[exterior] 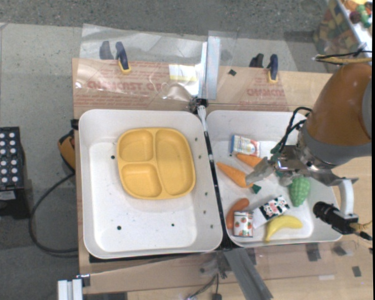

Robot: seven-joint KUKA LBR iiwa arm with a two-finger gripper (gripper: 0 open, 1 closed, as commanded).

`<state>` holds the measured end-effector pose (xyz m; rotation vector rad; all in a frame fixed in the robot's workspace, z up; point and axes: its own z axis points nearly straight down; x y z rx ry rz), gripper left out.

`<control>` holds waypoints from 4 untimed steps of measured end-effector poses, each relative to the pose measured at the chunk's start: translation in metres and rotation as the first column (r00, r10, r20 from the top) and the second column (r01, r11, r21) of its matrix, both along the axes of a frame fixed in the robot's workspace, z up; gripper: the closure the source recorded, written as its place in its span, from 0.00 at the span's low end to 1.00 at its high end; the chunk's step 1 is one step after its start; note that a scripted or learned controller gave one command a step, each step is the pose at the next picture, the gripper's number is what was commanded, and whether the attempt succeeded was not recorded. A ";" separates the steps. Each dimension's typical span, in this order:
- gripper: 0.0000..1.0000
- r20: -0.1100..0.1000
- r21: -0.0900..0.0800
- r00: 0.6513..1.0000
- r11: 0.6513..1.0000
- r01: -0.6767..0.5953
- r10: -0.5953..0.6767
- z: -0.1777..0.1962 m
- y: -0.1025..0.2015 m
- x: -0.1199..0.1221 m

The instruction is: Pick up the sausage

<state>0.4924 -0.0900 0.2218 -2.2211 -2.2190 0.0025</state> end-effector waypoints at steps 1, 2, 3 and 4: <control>0.00 -0.002 0.002 0.966 0.966 -0.259 0.259 -0.118 -0.003 0.011; 1.00 -0.004 0.003 0.967 0.967 -0.254 0.254 -0.109 -0.005 0.010; 0.00 -0.004 0.003 0.967 0.967 -0.254 0.254 -0.109 -0.005 0.010; 0.00 0.001 0.001 0.985 0.985 -0.170 0.170 -0.129 -0.005 0.015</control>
